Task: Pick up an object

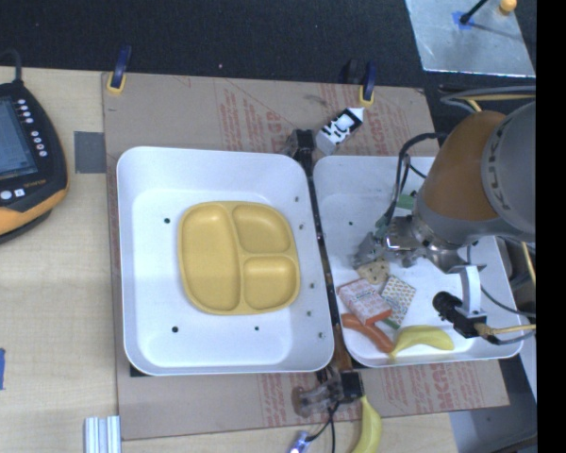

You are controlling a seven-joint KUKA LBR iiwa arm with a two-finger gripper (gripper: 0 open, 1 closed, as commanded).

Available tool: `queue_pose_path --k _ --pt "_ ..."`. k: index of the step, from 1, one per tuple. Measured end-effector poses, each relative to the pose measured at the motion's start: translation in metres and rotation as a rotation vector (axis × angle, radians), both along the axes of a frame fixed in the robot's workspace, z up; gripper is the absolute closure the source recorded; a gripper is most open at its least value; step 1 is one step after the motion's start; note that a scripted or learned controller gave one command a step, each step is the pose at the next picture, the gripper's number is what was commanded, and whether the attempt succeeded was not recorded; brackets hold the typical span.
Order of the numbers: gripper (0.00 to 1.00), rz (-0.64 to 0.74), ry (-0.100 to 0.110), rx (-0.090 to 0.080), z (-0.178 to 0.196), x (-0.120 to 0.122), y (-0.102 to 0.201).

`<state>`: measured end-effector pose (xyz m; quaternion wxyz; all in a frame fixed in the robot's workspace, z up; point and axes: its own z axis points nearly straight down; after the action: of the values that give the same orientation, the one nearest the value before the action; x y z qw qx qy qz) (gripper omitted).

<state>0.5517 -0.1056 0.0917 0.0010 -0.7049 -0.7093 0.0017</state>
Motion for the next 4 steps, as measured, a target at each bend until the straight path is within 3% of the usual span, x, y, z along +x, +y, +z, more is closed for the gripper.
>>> queue_pose_path --k 1,2,3,4 --pt "1.0 0.003 -0.002 -0.001 0.012 0.001 -0.001" --pt "0.0 0.004 -0.002 -0.002 0.012 0.001 -0.001" --pt "1.0 0.007 -0.003 -0.004 0.022 0.002 -0.002" --pt "0.0 0.008 -0.002 -0.005 0.022 0.002 -0.002"
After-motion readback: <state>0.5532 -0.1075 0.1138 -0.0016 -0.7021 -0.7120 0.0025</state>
